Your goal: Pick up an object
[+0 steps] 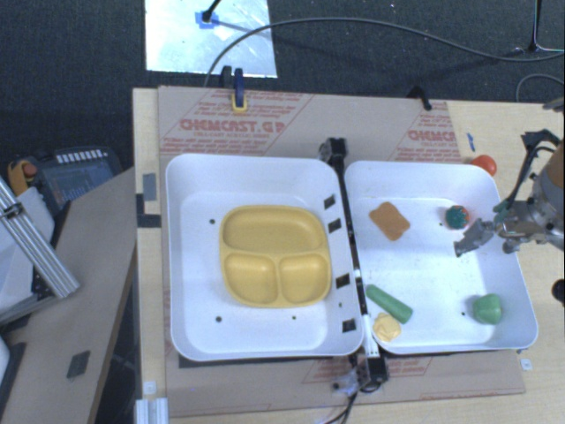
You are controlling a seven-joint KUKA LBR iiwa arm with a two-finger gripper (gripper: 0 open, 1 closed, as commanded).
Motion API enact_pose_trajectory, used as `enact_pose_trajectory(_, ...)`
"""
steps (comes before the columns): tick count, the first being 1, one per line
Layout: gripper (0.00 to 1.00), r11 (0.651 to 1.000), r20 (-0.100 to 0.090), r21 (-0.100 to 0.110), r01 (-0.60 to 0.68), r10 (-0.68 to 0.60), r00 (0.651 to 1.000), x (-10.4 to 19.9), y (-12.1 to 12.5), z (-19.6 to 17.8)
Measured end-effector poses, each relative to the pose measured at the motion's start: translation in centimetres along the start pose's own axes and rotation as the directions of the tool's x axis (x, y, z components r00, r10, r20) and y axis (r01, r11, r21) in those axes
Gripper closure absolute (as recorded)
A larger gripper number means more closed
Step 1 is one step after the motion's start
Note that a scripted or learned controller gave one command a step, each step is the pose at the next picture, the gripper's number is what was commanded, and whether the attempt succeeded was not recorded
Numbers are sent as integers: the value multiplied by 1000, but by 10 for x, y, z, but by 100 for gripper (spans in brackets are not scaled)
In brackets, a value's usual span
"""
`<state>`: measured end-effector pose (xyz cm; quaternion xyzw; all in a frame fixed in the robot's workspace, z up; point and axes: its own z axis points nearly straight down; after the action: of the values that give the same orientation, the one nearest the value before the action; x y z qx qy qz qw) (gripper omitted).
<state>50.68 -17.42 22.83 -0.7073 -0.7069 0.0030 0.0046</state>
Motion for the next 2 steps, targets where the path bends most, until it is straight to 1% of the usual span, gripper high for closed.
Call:
enact_pose_trajectory(1, 0, 1000, 3, -12, 4, -4, 1000, 1, 3, -6)
enact_pose_trajectory(2, 0, 1000, 2, -9, 3, -3, 1000, 8, 10, 43)
